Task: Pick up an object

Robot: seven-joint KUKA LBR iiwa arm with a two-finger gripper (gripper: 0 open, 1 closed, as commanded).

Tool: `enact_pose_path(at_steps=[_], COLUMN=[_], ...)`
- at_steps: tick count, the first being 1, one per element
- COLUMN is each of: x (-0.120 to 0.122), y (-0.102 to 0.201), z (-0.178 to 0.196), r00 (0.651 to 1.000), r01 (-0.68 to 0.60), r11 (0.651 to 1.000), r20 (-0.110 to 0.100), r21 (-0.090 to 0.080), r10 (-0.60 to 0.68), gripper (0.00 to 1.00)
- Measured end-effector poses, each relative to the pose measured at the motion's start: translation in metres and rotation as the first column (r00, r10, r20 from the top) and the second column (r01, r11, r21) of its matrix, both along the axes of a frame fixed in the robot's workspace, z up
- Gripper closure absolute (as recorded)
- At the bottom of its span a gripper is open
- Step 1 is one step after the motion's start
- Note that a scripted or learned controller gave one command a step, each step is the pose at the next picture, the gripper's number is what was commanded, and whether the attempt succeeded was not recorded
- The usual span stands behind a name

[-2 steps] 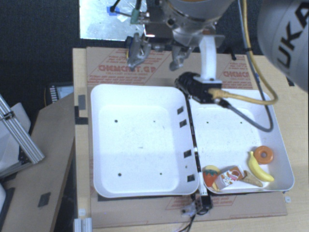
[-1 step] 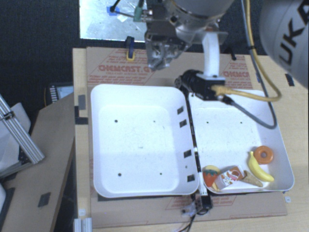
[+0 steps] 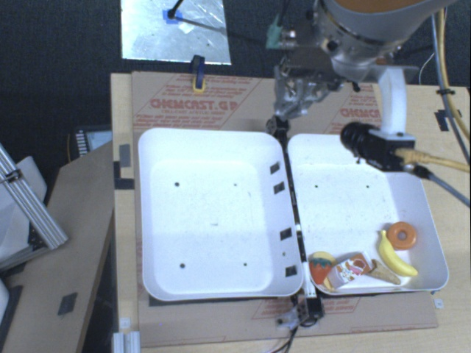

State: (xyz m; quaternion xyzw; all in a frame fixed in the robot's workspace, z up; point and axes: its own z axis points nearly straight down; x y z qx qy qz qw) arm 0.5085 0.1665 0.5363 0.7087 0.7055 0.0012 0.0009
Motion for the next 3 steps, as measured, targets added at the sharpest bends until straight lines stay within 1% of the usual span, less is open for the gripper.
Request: enact_pose_path(at_steps=[1,2,3], x=[-0.024,0.036,-0.025], y=[0.006,-0.052,-0.019], z=[-0.155,-0.12,-0.169], r00=[1.0,1.0,1.0], r01=[-0.005,0.001,-0.012], r11=[1.0,1.0,1.0], r20=[-0.018,0.005,-0.008], r21=[-0.005,-0.001,0.0], r10=[0.005,-0.001,0.012], gripper=[1.0,1.0,1.0])
